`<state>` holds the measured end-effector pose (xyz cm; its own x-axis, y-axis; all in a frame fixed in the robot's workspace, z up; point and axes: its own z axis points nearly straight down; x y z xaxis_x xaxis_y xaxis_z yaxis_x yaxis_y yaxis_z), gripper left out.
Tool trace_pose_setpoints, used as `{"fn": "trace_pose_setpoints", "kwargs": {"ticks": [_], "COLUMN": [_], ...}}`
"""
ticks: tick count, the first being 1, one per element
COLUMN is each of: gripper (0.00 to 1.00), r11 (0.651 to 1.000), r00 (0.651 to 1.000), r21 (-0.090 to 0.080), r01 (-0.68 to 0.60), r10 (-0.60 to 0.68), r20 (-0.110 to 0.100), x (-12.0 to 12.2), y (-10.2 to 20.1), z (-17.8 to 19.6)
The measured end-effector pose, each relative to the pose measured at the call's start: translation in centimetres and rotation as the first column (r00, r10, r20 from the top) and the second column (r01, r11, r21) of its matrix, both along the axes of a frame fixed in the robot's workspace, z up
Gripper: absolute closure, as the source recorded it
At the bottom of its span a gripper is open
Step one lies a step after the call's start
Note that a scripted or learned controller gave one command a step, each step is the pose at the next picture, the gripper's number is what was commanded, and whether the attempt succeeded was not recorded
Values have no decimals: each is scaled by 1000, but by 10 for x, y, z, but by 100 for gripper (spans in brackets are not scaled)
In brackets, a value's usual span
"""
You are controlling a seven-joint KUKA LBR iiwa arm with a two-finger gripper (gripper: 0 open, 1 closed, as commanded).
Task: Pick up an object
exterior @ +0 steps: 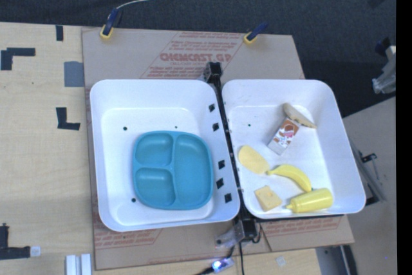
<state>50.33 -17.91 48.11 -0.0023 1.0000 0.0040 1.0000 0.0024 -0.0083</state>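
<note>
**Six small things waiting in the right bin**

Sitting side by side on a cardboard sheet (pixel 193 55): two shallow white bins, touching along their inner walls.

Lying flat in the left bin (pixel 103 100), toward its near side: a blue divided plate (pixel 172 169) with three compartments.

Resting in the right bin (pixel 322 90), all candidates for picking:
- a small red-and-white carton (pixel 284 136), lying tilted near the middle;
- a brown-and-cream piece (pixel 299 114), touching the carton's far end;
- a pale yellow flat piece (pixel 253 160), lying close to the inner wall;
- a banana (pixel 293 176), meeting that piece at one tip;
- a tan block (pixel 267 198), sitting near the front wall;
- a yellow bottle (pixel 311 200), lying on its side just beside the block, under the banana's other end.

Gripping the sheet's far edge: two yellow-and-blue clamps (pixel 108 27).
</note>
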Motion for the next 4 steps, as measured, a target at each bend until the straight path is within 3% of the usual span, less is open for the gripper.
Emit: {"fn": "trace_pose_setpoints", "kwargs": {"ticks": [1,2,3,4], "gripper": [100,100,100,100], "r11": [1000,1000,1000,1000], "r00": [1000,1000,1000,1000], "r21": [-7,-1,-9,-2], "r01": [-1,3,-1,5], "r10": [1,-3,1,-5], "r20": [13,-1,14,-1], "x": [48,-22,67,13], "y": [-4,5,-8,-31], "z": [56,-7,55,-25]}}
